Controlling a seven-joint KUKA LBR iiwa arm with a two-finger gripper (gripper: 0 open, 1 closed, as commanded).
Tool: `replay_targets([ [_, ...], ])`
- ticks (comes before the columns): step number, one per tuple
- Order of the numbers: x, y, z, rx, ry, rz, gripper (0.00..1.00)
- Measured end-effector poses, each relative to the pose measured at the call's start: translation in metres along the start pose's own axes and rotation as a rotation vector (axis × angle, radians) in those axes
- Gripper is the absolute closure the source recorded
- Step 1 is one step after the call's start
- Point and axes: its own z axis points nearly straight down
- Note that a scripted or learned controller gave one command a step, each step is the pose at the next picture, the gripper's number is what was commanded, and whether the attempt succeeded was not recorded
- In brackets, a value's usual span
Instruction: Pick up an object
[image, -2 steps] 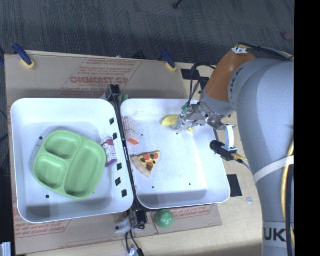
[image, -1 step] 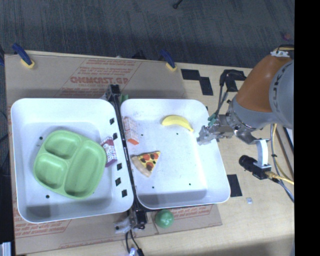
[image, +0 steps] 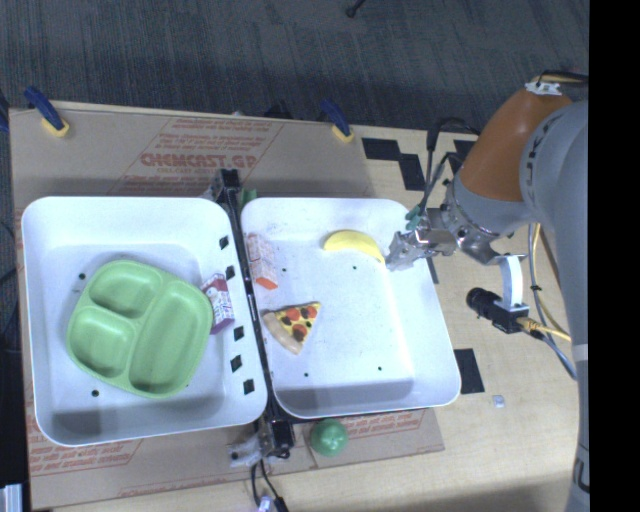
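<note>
In the right bin (image: 420, 340) lie a yellow banana (image: 353, 243) near the far right wall, a pizza slice toy (image: 292, 325) at the left middle, and a small orange piece (image: 266, 283) beside a wrapper (image: 262, 255). My gripper (image: 403, 250) hangs at the bin's right rim, just right of the banana's tip, low over the edge. Nothing shows between its fingers.
The left bin (image: 40, 230) holds a green divided plate (image: 138, 325) and a small packet (image: 219, 300) by its right wall. A green ball (image: 327, 436) sits on the cardboard in front of the bins. Blue clamps (image: 47, 112) hold the cardboard's far edge.
</note>
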Motion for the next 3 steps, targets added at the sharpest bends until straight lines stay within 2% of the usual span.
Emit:
replay_targets([
  [1, 0.0, -0.073, -0.016, 0.002, -0.001, 0.0, 1.0],
  [2, 0.0, -0.103, -0.015, 0.003, -0.001, -0.001, 1.0],
  [3, 0.0, -0.103, -0.012, 0.004, 0.001, -0.001, 1.0],
])
